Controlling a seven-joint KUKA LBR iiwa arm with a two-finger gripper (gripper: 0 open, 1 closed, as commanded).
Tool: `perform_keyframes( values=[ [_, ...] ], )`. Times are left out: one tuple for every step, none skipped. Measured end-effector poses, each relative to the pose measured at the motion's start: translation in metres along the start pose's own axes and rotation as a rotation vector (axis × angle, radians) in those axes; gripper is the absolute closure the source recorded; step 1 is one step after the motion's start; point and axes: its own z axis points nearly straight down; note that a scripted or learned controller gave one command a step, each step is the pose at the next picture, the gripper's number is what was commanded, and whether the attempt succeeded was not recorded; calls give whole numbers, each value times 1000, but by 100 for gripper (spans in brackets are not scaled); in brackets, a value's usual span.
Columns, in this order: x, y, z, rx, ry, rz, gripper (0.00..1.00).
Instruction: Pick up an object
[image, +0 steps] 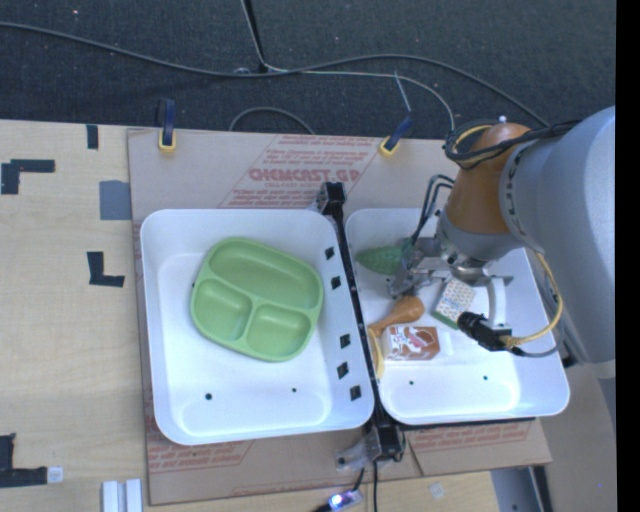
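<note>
Lying just below the pincer (418, 268): orange piece (403, 312), right bin (540, 395)

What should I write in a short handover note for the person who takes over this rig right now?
Gripper: low inside the right bin, at its far left part; whether it is open or shut cannot be told, and no object is seen held.
Right bin: green leaf-shaped item beside the gripper, orange drumstick-shaped item just below it, brown-and-white packet, small white card.
Left bin: green divided plate, lying flat.
Done: arm brought down among the objects.
Left: grasp one object and lift it.
</note>
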Motion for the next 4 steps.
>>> perform_keyframes(
  values=[
    [4,10,-50,-5,2,0,100],
    [7,7,-90,-5,2,1,100],
    [8,7,-129,-5,2,1,100],
    [61,-1,-123,0,3,-4,100]
  ],
)
